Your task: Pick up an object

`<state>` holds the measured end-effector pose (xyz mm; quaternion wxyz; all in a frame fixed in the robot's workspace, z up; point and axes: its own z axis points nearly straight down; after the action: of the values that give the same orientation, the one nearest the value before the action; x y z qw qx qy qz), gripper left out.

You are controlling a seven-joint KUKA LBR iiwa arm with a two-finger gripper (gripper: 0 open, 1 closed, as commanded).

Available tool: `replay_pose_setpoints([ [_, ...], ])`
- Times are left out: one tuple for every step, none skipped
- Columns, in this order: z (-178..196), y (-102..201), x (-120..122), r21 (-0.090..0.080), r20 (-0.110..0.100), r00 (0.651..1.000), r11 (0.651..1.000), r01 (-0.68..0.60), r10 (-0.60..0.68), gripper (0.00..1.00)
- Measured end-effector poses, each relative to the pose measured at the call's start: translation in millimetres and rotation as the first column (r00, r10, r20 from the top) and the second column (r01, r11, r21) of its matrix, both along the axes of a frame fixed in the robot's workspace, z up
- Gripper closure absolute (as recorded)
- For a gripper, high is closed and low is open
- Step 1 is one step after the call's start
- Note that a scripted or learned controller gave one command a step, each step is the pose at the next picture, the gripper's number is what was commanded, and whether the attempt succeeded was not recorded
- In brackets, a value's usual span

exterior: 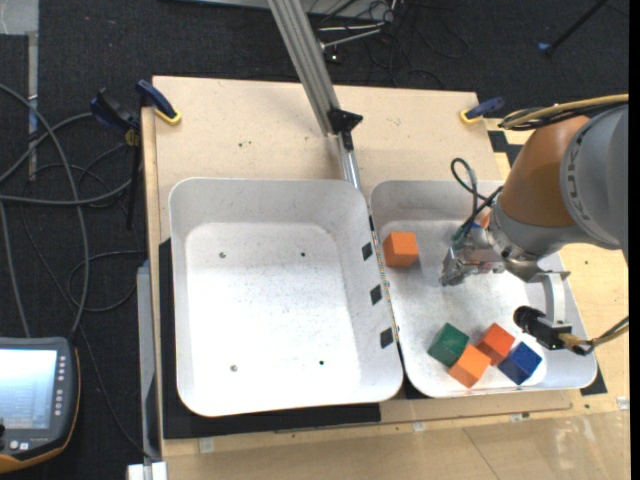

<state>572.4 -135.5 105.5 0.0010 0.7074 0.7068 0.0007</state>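
Gripper low in right bin | jaw state: cannot tell | orange cube just left of jaws, apart | you should centre over cube before closing.

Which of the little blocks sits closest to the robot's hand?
The lone orange block, just left of the hand. The green block, blue block and two other orange ones cluster nearer the bin's front.
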Motion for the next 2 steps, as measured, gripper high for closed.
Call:
replay_pose_setpoints([
  [55.0, -6.4, -6.7, -0.002, 0.004, 1.000, 1.000, 0.001, -0.001, 1.00],
  [102.7, 2.6, -3.6, -0.001, 0.004, 1.000, 1.000, -0.005, 0.005, 1.00],
])
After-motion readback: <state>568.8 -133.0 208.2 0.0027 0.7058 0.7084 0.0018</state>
